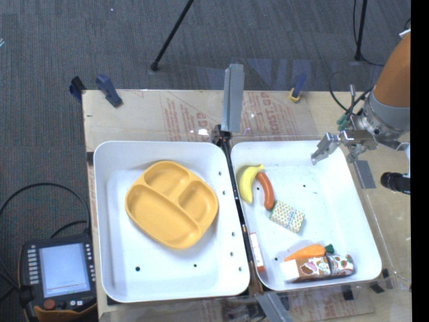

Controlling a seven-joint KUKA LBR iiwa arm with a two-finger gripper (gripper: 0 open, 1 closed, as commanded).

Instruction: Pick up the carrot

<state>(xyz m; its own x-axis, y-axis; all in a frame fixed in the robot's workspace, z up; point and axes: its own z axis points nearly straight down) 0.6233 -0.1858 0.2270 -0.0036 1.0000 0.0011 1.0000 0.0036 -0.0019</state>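
- The pale wooden tabletop (167, 116) carries two shallow white plastic bins side by side, with blue clamps at its far edge.
- The left white bin (114, 274) holds a yellow plastic divided plate (171, 203), lying flat with three compartments, towards the bin's middle.
- The right white bin (322, 180) holds the small items, all in its left and near parts.
- The grey arm with the orange band (395, 72) reaches in from the right, above the far right corner of the right bin.
- The tool (335, 146) hangs over the bin's far right rim; whether it is spread or closed I cannot tell, and nothing is seen in its grip.
- A yellow toy banana (249, 180) lies near the bin's left wall, touching a red sausage (267, 190).
- A patterned small packet (287, 216) lies just beside the sausage.
- A printed small carton (318, 267) lies by the near rim.
- The orange toy carrot (305, 252) rests against the carton's far side, well apart from the tool.
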